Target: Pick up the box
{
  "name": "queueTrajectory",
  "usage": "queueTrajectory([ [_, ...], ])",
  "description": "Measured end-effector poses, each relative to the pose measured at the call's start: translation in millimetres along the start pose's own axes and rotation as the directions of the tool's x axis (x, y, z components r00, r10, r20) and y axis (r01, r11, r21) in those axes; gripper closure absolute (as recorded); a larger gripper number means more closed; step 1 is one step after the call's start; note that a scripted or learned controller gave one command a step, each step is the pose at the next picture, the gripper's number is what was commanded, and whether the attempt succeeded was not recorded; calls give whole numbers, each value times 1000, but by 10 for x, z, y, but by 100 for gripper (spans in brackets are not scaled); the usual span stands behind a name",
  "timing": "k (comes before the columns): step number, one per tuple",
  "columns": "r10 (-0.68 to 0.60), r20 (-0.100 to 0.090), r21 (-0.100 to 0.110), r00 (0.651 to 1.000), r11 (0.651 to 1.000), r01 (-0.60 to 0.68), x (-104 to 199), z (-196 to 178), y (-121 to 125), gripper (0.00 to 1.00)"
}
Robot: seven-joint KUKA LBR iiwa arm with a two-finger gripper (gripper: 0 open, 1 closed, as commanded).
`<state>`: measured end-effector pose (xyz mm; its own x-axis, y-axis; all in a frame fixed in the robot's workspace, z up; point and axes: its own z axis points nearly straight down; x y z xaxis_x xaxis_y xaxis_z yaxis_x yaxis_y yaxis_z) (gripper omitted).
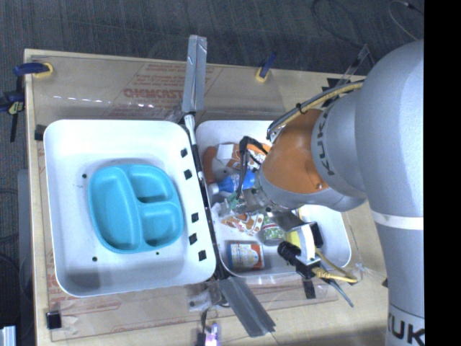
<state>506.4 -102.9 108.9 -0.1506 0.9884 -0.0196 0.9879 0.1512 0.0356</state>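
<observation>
A small flat box (245,254) with an orange and blue label lies near the front wall of the right bin (338,254). A second, white box (225,152) sits at the back left of that bin. My gripper (246,195) reaches down into the middle of the right bin, over a heap of small things, and the orange-banded wrist (292,164) covers most of it. The labelled box lies apart from the gripper, a little nearer the front.
Around the gripper lie a blue item (229,186), colourful packets (243,223), a green piece (272,231) and a brown thing (209,163). The left bin (65,193) holds a blue divided tray (135,207). A ridge with black clips (196,200) separates the bins.
</observation>
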Motion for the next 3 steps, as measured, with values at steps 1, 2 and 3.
queueTrajectory([
  [1,64,-18,39,998,997,-64,100,-327,-278,100],
  [2,318,-9,47,948,947,-317,124,170,-303,100],
  [3,452,-1,41,892,891,-451,137,163,-291,100],
])
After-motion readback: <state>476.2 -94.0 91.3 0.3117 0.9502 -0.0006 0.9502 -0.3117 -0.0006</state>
